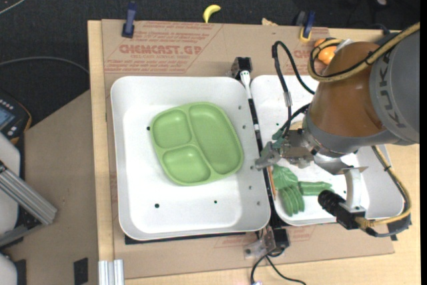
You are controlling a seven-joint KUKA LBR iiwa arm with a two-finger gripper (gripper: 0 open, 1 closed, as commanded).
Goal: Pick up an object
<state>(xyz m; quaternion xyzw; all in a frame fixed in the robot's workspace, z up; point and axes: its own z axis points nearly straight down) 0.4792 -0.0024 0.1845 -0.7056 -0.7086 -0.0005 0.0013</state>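
A green toy (292, 190) with several finger-like prongs lies in the right bin (267, 93) near its front left corner. My gripper (277, 151) hangs just above and behind the toy, over the left rim of the right bin. The big orange and grey wrist (347, 103) hides most of that bin. A green three-compartment plate (195, 142) rests flat in the middle of the left bin (133, 163).
An orange thing (324, 54) peeks out behind the arm at the back right. A small yellow piece (211, 11) and two blue clamps (129, 20) sit at the bench's far edge. Black cables (283, 77) loop over the right bin.
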